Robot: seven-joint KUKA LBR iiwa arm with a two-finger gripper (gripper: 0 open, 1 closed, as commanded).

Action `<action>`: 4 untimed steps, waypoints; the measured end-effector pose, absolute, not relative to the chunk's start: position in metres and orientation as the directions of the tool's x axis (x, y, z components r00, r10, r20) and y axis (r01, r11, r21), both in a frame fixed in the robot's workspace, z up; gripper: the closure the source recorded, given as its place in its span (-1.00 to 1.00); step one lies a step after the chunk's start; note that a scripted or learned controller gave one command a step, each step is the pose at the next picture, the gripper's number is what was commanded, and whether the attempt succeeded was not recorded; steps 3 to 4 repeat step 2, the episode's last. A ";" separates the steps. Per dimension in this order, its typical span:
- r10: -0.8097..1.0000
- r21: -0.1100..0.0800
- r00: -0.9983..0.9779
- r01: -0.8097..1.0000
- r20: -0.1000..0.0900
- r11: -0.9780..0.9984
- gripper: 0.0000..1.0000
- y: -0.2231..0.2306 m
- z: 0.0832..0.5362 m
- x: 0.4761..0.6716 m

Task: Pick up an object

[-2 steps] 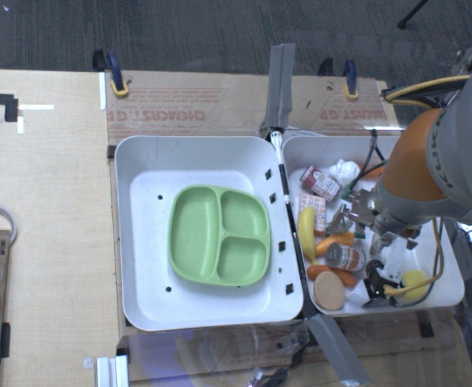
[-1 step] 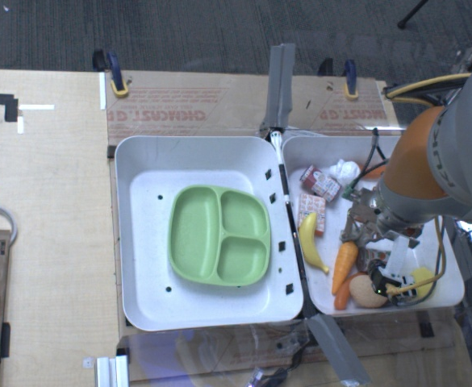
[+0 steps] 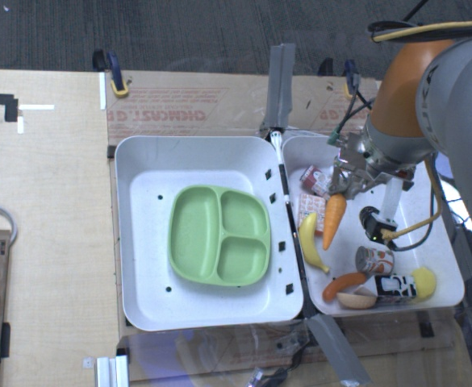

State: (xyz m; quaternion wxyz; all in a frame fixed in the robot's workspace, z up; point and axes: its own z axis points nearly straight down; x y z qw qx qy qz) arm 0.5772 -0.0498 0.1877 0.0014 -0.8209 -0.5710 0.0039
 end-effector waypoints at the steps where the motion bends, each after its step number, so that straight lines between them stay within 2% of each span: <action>1: 0.964 -0.008 0.267 0.964 -0.005 -0.267 1.00 -0.063 0.189 0.626; 2: 0.999 -0.006 0.036 0.999 -0.003 -0.036 1.00 -0.087 0.252 0.600; 4: 0.999 -0.006 0.036 0.999 -0.003 -0.036 1.00 -0.087 0.252 0.600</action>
